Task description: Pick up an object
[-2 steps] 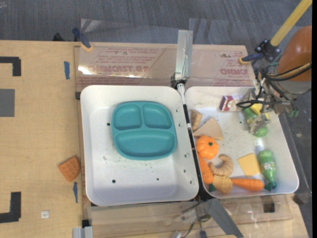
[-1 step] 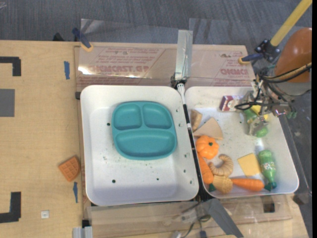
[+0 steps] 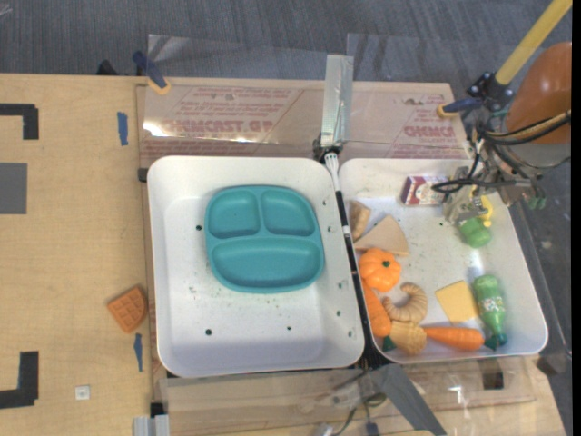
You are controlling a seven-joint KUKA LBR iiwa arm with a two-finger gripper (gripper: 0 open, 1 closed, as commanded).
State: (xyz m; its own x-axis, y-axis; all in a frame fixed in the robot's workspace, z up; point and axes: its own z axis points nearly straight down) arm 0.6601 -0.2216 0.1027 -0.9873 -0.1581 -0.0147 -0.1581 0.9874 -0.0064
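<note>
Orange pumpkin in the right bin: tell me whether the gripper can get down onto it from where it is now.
Probably yes. The pumpkin lies uncovered with open space above it, and the gripper hovers in the same bin. The croissant beside it may crowd the fingers.

Red "CHEMCAST GP" print — mirrored, partly legible — on clear panel (image 3: 231, 121) behind bins.

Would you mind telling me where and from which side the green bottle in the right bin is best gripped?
I would grip the green bottle across its middle, coming straight down from above. It lies flat, long axis running up and down the view, so the fingers should close on its left and right flanks. The yellow cheese block crowds its left side and the bin's right wall is near, so clearance looks tight.
</note>
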